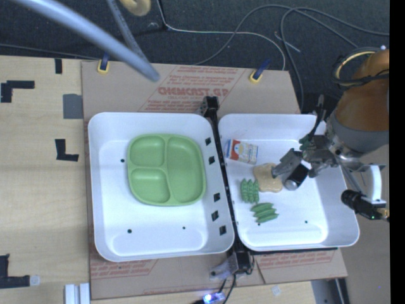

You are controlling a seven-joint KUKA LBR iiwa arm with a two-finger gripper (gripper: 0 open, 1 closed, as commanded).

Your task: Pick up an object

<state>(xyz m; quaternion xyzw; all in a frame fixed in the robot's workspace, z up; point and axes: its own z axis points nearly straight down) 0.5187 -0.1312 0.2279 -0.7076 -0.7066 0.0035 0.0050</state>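
Reaching in from the right, the grey arm (361, 116) with its orange band is seen low over the right bin (316, 230), one of two shallow white bins set side by side on a sheet of brown cardboard (190, 87). The gripper (286, 171) is held just right of a tan, rounded object (268, 177) lying near the middle of that bin; whether its fingers are spread or pressed together cannot be told from this angle, and nothing is seen pinched between them. The tan object is touched or nearly touched by the dark fingertips, though contact cannot be confirmed. Above and left of the tan object, a small white carton (242, 151) with red and blue print is laid flat. Directly left of the tan object, a knobbly green piece (249, 190) is found, and below it a green pod-like item (265, 212) rests on the bin floor. Further left of the tan object, past the black divider joining the bins, the left bin (107, 233) is occupied by a light green sectioned plate (167, 170) with three compartments, lying flat. Thin cables (272, 27) are trailed over the dark floor beyond the cardboard, well above the tan object.
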